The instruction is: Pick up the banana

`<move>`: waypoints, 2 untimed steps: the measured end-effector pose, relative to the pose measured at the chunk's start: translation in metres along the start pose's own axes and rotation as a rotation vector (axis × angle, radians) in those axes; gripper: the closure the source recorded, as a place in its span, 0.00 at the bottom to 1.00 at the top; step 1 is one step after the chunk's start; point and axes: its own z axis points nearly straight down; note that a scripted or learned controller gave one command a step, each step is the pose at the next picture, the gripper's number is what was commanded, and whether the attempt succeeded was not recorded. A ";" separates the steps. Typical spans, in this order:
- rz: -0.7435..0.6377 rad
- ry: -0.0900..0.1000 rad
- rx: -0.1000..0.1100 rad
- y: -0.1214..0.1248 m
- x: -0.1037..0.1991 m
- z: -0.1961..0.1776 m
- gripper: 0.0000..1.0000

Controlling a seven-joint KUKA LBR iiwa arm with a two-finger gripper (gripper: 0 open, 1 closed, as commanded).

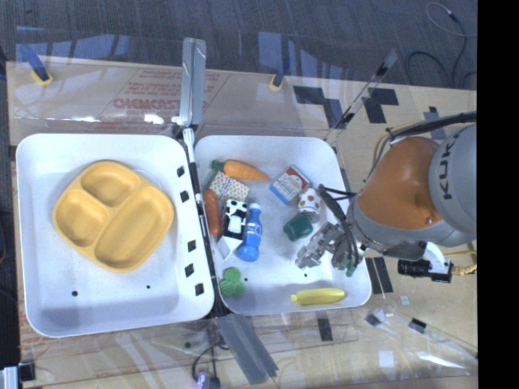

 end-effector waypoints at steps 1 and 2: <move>0.000 0.000 0.000 0.000 0.000 0.000 0.00; -0.040 0.002 0.001 -0.002 0.001 0.021 0.00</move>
